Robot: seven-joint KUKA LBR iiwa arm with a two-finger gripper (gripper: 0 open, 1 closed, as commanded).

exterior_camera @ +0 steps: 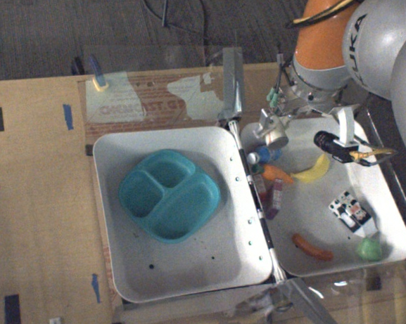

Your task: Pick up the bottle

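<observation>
My tool [271,132], its grip state impossible to tell, hangs above the bottle [272,195] lying against the right bin's [394,211] left wall — probably light, slick plastic, best pinched mid-body.

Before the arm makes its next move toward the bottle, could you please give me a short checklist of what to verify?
1. Target identified: cannot tell. The dark reddish item against the left wall of the right bin looks the likeliest bottle, but it is blurred.
2. End effector above the correct bin: ok. It is over the right bin's upper left corner.
3. Room around the target: not ok. The orange carrot lies close by, and the banana is just beyond it.
4. Load already carried: cannot tell.
5. Teal plate out of the way: ok. It sits in the left bin.
</observation>
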